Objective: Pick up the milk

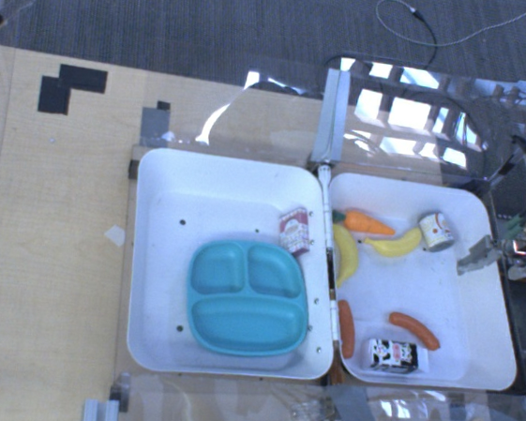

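Milk carton (392, 354), patterned black and white, lies on its side near the front edge of the right bin (493, 307), just right of a sausage (347, 329) and below another sausage (414, 330). Gripper (481, 254) hangs at the bin's right rim, well apart from the carton; whether its fingers are open cannot be told.

You have a pale wooden bench (41, 255) as the bearing surface, with black square markings at its ten o'clock corner. Two shallow white bins sit directly on it, side by side and touching along their inner walls. The left bin (160, 240) lies at the centre of your view; the right bin (474, 304) lies at three o'clock from it. A clear plastic sheet (417, 100) lies at one o'clock, catching window glare.
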Controlling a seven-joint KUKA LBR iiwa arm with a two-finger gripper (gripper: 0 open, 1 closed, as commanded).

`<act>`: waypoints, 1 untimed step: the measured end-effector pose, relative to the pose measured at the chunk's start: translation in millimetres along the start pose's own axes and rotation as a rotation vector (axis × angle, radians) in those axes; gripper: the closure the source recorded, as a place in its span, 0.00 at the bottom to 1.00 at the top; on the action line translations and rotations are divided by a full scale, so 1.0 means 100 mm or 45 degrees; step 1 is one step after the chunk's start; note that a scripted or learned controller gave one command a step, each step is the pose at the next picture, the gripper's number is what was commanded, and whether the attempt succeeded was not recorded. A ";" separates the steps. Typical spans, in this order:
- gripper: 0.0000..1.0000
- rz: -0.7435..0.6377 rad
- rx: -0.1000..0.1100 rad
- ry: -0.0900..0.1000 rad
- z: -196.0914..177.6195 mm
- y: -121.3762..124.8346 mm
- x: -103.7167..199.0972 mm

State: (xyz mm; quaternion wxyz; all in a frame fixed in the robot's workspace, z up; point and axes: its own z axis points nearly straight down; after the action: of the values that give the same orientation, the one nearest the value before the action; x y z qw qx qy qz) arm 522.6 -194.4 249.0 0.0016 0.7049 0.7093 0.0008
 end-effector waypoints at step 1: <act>0.00 0.124 0.002 0.001 1.35 -0.28 0.11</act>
State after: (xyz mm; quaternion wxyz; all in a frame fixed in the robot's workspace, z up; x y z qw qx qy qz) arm 495.3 -183.3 114.3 0.0008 0.7385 0.6742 0.0006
